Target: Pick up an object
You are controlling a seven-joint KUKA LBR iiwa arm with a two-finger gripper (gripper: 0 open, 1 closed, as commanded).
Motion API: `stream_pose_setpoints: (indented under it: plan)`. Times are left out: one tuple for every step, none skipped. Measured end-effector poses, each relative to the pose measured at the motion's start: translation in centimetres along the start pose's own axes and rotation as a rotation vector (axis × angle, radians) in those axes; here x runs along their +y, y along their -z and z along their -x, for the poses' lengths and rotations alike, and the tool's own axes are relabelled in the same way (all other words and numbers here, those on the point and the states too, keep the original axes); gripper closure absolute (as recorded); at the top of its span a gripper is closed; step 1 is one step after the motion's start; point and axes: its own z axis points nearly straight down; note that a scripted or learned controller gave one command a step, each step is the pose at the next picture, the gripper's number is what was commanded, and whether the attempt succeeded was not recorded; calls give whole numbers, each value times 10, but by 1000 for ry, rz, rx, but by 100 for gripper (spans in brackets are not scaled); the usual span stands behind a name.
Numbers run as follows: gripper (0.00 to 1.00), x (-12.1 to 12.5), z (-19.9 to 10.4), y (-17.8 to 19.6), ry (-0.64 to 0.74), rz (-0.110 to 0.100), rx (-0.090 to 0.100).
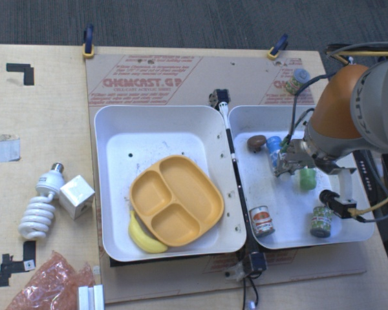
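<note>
i have the gripper (286, 168) low in the right bin (281, 237), beside the blue bottle (273, 148) and green block (307, 178). i can't tell how the claw stands. i'd centre squarely over one item, probably the bottle, before closing.

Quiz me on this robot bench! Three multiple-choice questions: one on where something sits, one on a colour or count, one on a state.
1. Where does the yellow tray sit?
A. left bin
B. right bin
C. on the bench

2. How many compartments has the tray?
A. two
B. three
C. five

3. How does the banana lie?
A. on top of the tray
B. partly under the tray
C. outside the bins

Answers: 1 A, it fills the left bin. 2 B, three hollows show. 3 B, the tray's edge covers part of it.
</note>
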Motion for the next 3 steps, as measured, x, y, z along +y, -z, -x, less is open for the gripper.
stream_pose_setpoints:
  plan:
    - [0,0,0,-1,0,-1,0]
    - [0,-62,82,-10,1,-2,1]
    - [0,83,56,-10,6,-2,0]
